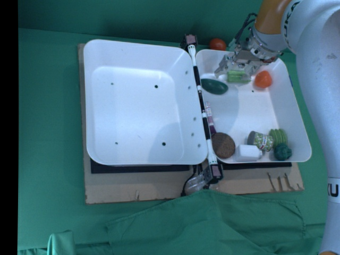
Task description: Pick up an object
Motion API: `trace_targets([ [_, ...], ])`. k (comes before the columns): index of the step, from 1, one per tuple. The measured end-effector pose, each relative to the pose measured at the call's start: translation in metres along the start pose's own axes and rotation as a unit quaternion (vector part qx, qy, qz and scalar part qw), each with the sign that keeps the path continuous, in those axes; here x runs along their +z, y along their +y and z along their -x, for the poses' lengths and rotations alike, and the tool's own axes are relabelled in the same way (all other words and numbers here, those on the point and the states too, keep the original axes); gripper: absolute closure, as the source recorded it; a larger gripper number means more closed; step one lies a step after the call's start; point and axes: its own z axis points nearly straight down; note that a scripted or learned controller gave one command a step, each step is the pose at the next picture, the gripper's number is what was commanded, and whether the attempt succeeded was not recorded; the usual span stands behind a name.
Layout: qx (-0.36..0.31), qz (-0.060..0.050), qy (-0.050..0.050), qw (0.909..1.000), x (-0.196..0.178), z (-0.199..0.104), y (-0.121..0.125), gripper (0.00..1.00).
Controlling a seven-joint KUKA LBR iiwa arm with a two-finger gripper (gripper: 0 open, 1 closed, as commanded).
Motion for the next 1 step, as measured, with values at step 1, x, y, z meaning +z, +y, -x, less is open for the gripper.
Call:
trace_targets([
  [1, 0.0, 0.011, -0.003, 0.9999, 0.0002, -0.0039, -0.0127, 0.0],
])
